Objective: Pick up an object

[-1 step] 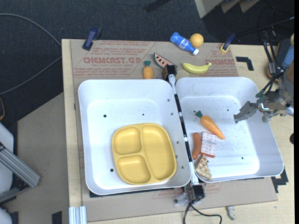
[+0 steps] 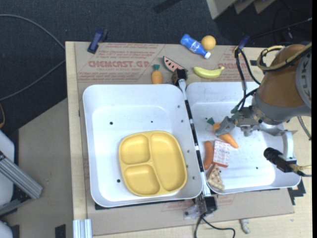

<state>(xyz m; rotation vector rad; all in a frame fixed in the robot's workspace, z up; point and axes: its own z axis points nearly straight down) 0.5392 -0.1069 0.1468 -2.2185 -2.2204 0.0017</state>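
In the right bin [image 2: 277,180] lie an orange carrot [image 2: 229,140], a small orange piece [image 2: 216,127], a teal bit [image 2: 210,120], a red-orange sausage [image 2: 208,153], a red and white packet [image 2: 221,156] and a cracker [image 2: 215,178]. My gripper [image 2: 235,125] hangs low over the middle of this bin, just above and right of the carrot and beside the small orange piece. The grey arm with its orange band reaches in from the right and hides the bin's right part. Nothing is seen held.
The left bin [image 2: 99,113] holds a yellow divided plate [image 2: 151,161]. On the cardboard behind the bins lie a banana [image 2: 208,72], a blue bottle [image 2: 194,45], an orange [image 2: 209,41], a watermelon slice [image 2: 171,63], a small carrot toy [image 2: 157,76] and a blue clip [image 2: 96,40].
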